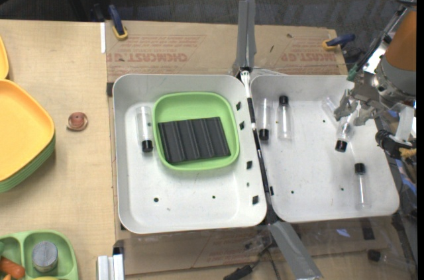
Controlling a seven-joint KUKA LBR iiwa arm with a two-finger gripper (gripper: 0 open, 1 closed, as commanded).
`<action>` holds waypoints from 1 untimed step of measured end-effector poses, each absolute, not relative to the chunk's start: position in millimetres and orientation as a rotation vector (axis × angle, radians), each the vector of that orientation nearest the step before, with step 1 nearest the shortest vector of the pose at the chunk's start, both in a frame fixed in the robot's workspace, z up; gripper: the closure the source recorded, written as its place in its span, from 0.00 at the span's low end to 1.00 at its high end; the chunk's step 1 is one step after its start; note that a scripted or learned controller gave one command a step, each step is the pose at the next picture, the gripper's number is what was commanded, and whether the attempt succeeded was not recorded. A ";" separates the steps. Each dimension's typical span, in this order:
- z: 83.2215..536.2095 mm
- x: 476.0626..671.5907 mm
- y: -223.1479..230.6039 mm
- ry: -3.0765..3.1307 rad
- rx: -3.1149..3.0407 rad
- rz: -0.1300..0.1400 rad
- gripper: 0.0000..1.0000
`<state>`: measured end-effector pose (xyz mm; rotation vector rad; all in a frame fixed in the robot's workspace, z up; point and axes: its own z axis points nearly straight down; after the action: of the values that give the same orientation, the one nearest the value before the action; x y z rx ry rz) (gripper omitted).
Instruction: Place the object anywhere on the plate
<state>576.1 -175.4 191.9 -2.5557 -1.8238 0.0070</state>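
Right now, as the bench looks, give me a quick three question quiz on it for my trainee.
1. True or false: the left bin holds the green plate.
2. What lies on that plate? A: a dark ridged block. B: a yellow tray. C: an orange disc.
3. How many times does a clear vial with a black cap lie in that bin beside the plate?

Key: 1 true. 2 A. 3 one, on the plate's left in the camera view.
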 end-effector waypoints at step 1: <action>191.9 576.1 -175.6 -1.823 -2.556 0.007 0.00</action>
<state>576.1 -175.6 191.9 -2.5564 -1.8231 0.0068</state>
